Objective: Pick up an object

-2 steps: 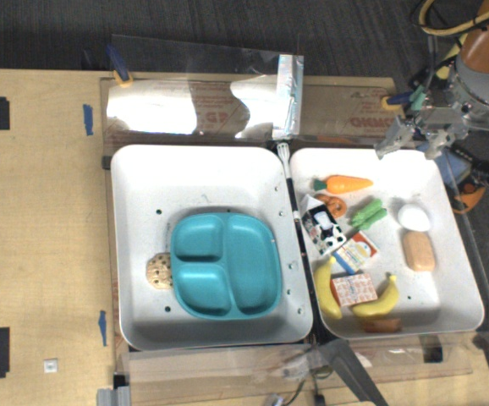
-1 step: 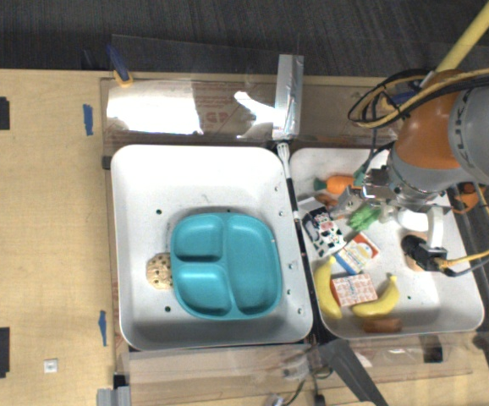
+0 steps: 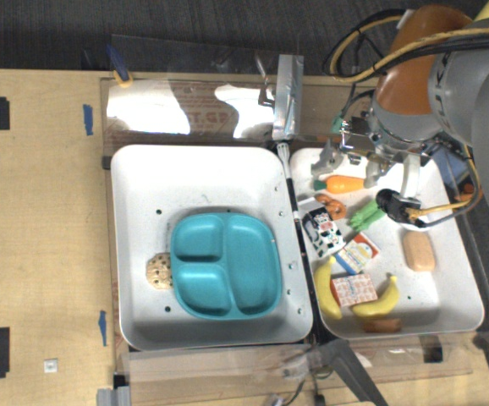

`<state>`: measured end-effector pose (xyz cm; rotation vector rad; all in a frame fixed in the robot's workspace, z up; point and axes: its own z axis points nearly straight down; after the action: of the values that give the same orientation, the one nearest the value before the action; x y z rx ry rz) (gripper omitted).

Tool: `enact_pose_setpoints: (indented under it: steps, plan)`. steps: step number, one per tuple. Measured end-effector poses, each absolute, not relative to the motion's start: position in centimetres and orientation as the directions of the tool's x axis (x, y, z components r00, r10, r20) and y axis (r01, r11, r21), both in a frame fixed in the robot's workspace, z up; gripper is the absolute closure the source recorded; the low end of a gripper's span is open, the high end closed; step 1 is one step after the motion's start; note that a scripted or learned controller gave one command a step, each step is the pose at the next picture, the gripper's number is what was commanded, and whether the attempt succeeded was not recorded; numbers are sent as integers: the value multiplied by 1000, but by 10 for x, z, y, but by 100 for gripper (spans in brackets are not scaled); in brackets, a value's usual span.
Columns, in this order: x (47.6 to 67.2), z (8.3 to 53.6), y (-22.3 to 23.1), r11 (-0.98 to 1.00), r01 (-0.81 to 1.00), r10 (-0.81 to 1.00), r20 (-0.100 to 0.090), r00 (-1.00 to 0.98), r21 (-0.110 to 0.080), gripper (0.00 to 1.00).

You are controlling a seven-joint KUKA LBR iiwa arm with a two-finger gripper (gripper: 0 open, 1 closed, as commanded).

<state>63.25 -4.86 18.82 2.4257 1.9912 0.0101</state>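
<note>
Jaws (image 3: 339, 161) near right bin's (image 3: 460, 311) far rim, above carrot (image 3: 344, 183).

- Arm (image 3: 473, 83): smooth grey casing with a rounded orange band (image 3: 418, 57) above the wrist.
- Cables (image 3: 371, 45): yellow and black loops beside the orange band.
- Gripper (image 3: 359, 155): pale metal parts, small green fitting, black cable trailing.

Mounted above the bench (image 3: 33, 227), looking down at a slant. Both white bins in frame, the left bin (image 3: 134, 176) well off from the claw (image 3: 350, 155), the right bin (image 3: 460, 299) directly beneath it. Far enough back for bench margin and dark floor beyond.
</note>
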Motion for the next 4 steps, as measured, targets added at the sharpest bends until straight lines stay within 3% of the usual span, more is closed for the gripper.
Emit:
enact_pose_setpoints:
  steps: [1,2,3,4]
  plan:
    - [609,109,-98,-12,1000,1000,0,12,7,0]
    - [571,128,-91,208,978,978,1,-208,1,0]
    - [539,98,-105,347,937,938,-12,-347,32,0]
    - [496,99,-116,610,792,792,-32,-609,31,0]
